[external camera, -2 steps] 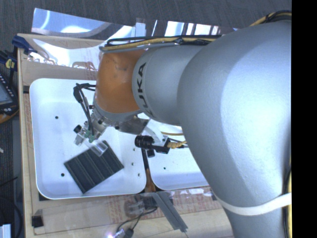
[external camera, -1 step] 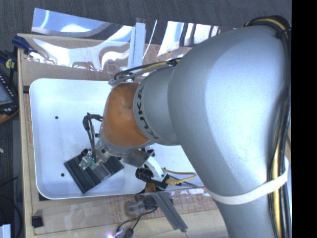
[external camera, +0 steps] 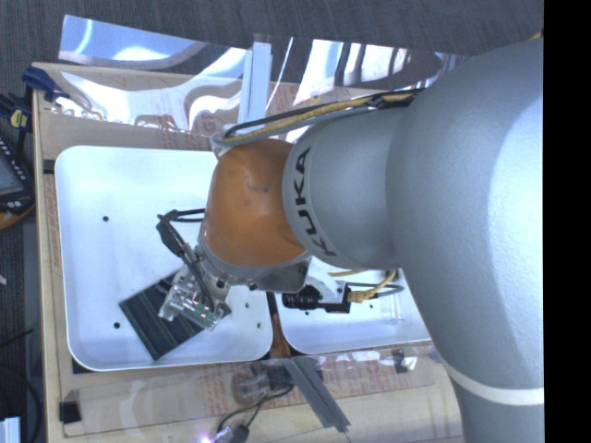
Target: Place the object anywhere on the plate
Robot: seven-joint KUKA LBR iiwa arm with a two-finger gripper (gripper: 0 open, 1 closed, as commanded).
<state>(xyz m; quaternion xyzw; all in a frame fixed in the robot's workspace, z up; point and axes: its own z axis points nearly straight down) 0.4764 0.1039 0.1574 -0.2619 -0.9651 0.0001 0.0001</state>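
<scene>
Lying flat in left bin (external camera: 102, 247), dark slab (external camera: 152, 317) angled diagonally, hand (external camera: 192, 305) overhead

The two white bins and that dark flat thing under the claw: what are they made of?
White bins: likely moulded plastic, smooth with a soft sheen and rounded corners. Dark flat thing: matte black, perhaps ribbed rubber or plastic; the ribbing is too faint to be sure. The claw sits over it.

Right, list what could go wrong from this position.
1. The gripper sits low over the dark flat rectangular plate near the left bin's front wall; a slightly off descent might hit the plate or tip it.
2. The arm covers most of the right bin, so whatever lies beneath it cannot be checked.
</scene>
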